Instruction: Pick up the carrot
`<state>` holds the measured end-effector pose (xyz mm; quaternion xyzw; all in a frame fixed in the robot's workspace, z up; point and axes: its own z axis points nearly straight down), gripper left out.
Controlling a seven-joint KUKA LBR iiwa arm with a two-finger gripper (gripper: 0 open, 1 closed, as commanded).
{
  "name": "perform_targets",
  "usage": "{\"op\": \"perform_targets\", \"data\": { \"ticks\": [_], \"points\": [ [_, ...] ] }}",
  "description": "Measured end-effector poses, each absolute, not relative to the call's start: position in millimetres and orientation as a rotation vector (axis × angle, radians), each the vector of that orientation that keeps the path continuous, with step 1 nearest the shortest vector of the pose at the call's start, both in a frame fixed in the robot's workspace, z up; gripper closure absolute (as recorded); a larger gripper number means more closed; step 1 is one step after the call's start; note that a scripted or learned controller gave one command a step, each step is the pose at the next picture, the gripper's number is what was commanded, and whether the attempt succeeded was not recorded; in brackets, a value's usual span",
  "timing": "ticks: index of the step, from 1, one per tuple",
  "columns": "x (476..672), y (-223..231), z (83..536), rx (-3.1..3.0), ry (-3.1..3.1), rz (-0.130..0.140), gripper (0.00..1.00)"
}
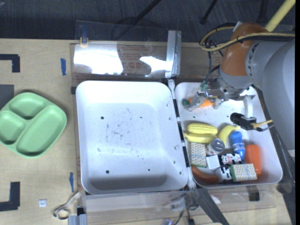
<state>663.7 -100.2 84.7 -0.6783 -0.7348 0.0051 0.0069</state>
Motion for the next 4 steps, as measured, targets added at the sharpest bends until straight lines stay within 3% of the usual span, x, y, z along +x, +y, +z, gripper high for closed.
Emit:
{"op": "perform_targets", "data": {
  "ticks": [1,2,3,4],
  "points": [
    [665.3,-108.9,194.0,-1.847,-2.548,-0.003,0.0],
    [666.7,-98.0,85.6,-1.841,-2.544,0.003,0.0],
    [665.9,-96.5,95.4,-1.833,-2.543,0.005,1.0],
    [667.6,-80.9,185.9,-1.732,-2.625,-0.003,1.0]
  ]
}}
